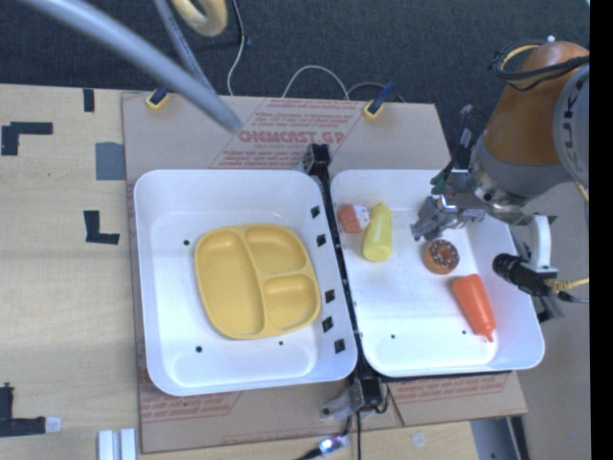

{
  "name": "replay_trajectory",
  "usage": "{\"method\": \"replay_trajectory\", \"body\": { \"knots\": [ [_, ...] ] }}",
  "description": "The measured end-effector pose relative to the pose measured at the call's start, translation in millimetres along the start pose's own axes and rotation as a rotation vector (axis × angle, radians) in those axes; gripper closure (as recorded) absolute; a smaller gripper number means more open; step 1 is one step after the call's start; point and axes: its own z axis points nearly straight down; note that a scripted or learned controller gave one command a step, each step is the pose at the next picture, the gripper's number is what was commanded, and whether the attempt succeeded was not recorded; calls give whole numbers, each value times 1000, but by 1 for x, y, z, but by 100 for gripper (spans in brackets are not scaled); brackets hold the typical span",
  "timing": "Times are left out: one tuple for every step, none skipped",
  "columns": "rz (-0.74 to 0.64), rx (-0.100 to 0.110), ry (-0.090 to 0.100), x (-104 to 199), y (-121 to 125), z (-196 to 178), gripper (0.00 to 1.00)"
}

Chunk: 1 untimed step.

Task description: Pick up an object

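One gripper (433, 220) just above-left of donut (442, 255), finger state unclear, right bin (421, 353).

Illumination is bright, even and diffuse from overhead. The white bins (153, 286) read near overexposed, with faint shadow along their inner walls. Above the bins, a grey bar (115, 41) crossing the frame is blurred and out of focus. Objects inside the bins are moderately sharp; fine detail is soft

Orange carrot (474, 305), flat in right bin (421, 353)
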Motion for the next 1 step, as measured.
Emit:
{"method": "replay_trajectory", "body": {
  "knots": [
    [-3,4,1,46,-9,10,100]
  ]
}}
